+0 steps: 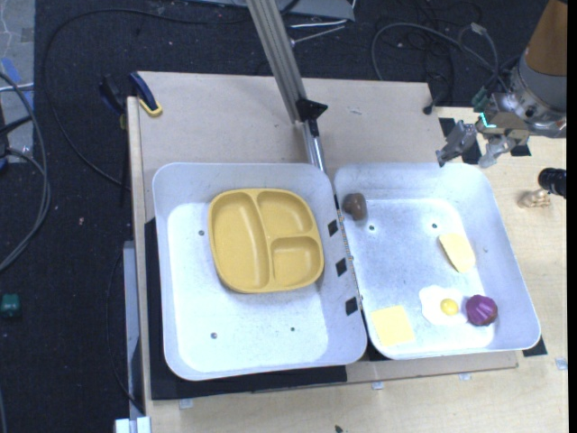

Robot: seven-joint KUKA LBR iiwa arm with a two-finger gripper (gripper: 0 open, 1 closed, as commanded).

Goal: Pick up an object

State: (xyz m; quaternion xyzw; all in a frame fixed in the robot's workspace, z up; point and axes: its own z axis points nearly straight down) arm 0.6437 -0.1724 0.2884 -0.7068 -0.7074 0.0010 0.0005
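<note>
Hovering above right bin's (505, 242) far right corner: gripper (476, 148), nothing between fingers, open or closed impossible to tell. Lying in that bin: brown lump (355, 206), yellow slice (457, 250), yellow square (393, 325), fried egg (444, 307), purple ball (480, 310). Resting in left bin (180, 332): divided yellow plate (266, 240).

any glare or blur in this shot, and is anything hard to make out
Camera view: even overhead light, soft glare on the right bin floor; the divided yellow plate and purple object are sharp; the gripper at the top right is small and slightly blurred, its state unclear.
</note>
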